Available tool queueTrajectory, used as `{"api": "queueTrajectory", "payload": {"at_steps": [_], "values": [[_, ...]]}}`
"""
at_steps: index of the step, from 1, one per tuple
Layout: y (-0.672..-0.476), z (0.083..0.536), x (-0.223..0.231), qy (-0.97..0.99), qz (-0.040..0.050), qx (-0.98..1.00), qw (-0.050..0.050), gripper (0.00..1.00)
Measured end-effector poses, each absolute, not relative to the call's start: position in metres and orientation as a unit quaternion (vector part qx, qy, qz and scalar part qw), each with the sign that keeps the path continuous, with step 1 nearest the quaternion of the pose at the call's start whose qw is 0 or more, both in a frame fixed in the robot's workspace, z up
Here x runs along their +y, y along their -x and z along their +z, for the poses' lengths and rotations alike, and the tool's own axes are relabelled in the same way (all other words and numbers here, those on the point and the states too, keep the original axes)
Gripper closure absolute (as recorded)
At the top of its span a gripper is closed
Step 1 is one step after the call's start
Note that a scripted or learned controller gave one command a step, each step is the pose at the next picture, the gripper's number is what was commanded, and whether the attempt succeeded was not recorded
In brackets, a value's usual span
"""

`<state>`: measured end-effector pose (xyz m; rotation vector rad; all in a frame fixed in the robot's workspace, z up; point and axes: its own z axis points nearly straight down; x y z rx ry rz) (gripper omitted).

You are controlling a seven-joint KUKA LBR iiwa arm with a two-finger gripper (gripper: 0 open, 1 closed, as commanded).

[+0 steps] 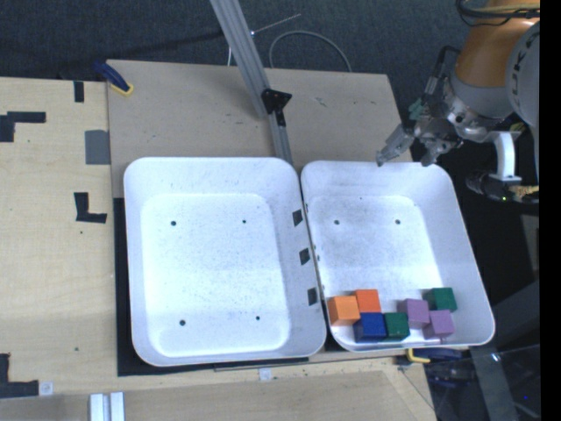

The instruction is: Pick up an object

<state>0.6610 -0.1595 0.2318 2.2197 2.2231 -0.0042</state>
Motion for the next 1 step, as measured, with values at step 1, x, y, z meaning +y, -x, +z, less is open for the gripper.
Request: {"api": "queueTrajectory", "payload": {"at_steps": [1], "values": [[-0.6684, 0.0869, -0.1456, -0.706, -0.0036, 0.708, -0.004, 0.00]]}}
